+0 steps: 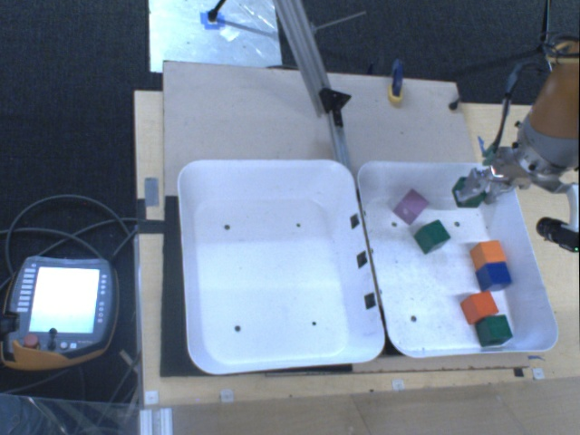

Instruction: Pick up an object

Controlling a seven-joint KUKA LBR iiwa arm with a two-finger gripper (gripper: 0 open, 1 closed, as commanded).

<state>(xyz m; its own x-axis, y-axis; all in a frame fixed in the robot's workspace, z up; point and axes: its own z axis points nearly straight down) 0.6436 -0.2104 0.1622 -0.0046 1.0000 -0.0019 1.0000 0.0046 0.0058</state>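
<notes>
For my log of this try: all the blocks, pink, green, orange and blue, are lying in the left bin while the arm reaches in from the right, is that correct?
Not quite: the camera view shows the pink block, green block, orange block and blue block lying in the right bin, not the left bin. The arm does reach in from the right.

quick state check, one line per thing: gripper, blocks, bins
gripper: over the right bin's upper right corner, grip unclear
pink block: loose in the right bin, tilted
green block: loose, apart from pink block
orange and blue pair: touching, near the right wall
orange and green pair: touching, lower right corner
right bin: holds all blocks
</notes>
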